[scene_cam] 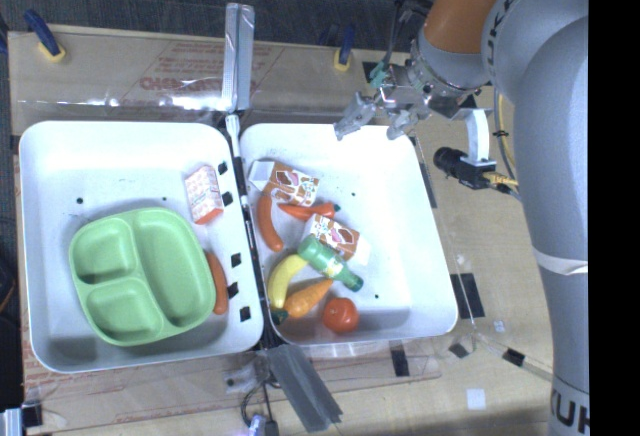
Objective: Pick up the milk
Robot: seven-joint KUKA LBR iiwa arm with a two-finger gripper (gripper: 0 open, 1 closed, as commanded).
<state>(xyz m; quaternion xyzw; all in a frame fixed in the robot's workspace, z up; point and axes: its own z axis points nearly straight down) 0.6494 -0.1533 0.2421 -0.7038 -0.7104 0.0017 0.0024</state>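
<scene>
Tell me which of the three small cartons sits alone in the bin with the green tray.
The orange-and-white carton, just beyond the green tray. The two brown cartons lie among the food in the right bin.

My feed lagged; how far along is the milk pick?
Nothing looks done yet. The end effector hangs open over the right bin's far rim, holding nothing. Small cartons lie untouched: two in the right bin, one in the left bin. Approach, grasp and lift remain.

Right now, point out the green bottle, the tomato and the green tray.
green bottle (329, 263), camera view, on the middle of its body.
tomato (340, 314), camera view, on its red top.
green tray (170, 254), camera view, on its large compartment.
</scene>
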